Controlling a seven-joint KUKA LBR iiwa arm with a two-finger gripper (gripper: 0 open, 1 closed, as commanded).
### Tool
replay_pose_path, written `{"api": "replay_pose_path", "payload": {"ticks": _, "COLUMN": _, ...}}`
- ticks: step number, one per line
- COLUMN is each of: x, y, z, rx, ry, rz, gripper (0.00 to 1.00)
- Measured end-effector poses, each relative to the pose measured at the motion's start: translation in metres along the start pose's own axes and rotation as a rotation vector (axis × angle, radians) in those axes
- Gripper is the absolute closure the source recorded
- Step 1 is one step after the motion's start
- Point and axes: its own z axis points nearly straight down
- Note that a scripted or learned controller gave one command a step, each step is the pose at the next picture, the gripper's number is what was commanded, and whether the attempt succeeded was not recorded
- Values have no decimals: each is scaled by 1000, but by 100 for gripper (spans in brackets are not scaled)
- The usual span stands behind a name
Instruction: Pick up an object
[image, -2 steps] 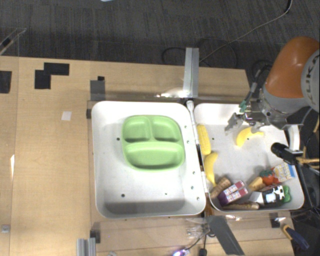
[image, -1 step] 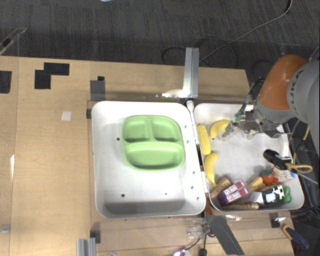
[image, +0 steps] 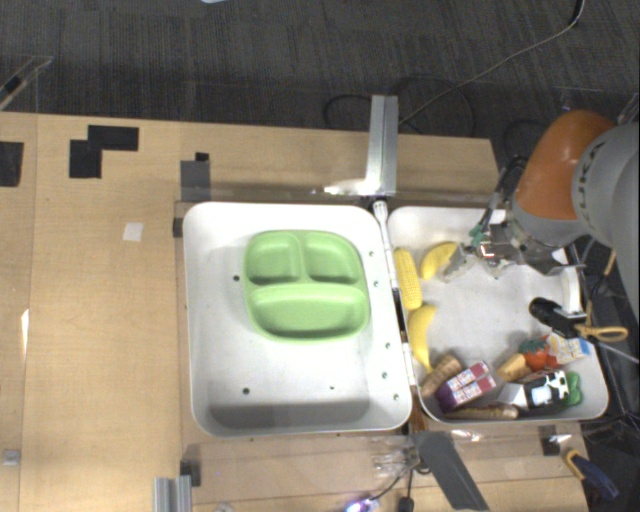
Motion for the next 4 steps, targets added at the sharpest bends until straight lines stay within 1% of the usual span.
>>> {"api": "replay_pose_path", "payload": {"ticks": 1, "x": 13, "y": 38, "z": 3, "rx": 15, "ry": -1, "rz": 38, "gripper": 0}}
{"api": "replay_pose_path", "payload": {"ticks": 2, "x": 17, "y": 41, "z": -7, "rx": 12, "ry": 3, "rz": 34, "gripper": 100}}
{"api": "replay_pose_path", "payload": {"ticks": 3, "x": 65, "y": 47, "z": -94, "rx": 2, "ry": 0, "rz": 299, "gripper": 100}}
{"api": "replay_pose_path", "payload": {"ticks": 4, "x": 65, "y": 47, "z": -94, "rx": 2, "ry": 0, "rz": 299, "gripper": 0}}
